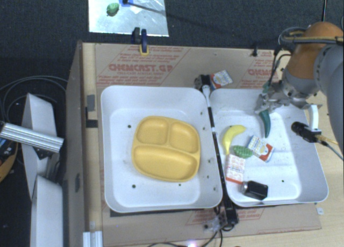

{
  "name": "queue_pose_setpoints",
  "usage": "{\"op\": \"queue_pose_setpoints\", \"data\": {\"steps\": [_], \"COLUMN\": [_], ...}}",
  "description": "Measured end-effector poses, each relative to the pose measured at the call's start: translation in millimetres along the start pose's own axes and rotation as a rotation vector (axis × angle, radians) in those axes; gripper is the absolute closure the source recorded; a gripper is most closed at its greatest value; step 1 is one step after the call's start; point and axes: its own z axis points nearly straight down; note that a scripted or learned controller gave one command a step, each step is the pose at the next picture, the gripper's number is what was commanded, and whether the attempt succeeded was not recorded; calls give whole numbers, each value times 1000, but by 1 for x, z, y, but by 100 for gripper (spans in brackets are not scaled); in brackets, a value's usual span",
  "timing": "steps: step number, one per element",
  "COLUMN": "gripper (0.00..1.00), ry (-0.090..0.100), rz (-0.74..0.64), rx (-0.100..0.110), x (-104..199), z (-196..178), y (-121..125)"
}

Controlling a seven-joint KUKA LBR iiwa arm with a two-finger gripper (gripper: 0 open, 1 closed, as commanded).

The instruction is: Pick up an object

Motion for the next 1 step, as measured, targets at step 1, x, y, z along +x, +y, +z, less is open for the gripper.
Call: {"op": "queue_pose_setpoints", "data": {"steps": [1], "gripper": [100], "ry": [3], "rz": [2], "rx": [1], "x": [74], "z": [-66], "y": [-14]}}
